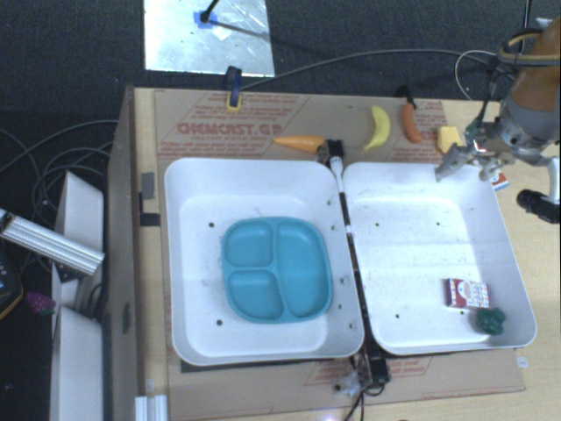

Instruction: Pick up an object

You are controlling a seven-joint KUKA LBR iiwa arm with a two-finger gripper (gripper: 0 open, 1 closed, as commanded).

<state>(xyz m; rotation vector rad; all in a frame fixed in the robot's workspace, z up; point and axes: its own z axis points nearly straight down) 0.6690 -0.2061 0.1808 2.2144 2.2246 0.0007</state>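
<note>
My gripper (466, 163) hangs over the far right corner of the right bin (412, 226), on the grey arm with its orange band. Its two fingers stand apart with nothing between them, so it is open. A small red and white box (464, 294) lies near the front right corner of this bin, well in front of the gripper. A dark green lump (492, 321) sits just beside the box, toward the corner. A small red, white and blue item (500, 181) lies at the bin's right rim next to the gripper.
The left bin (197, 235) holds a blue divided plate (276, 267). Behind the bins on the bench lie a carrot (299, 143), a banana (379, 127), a red sausage (410, 124) and a yellow block (449, 138). Cables run at the back.
</note>
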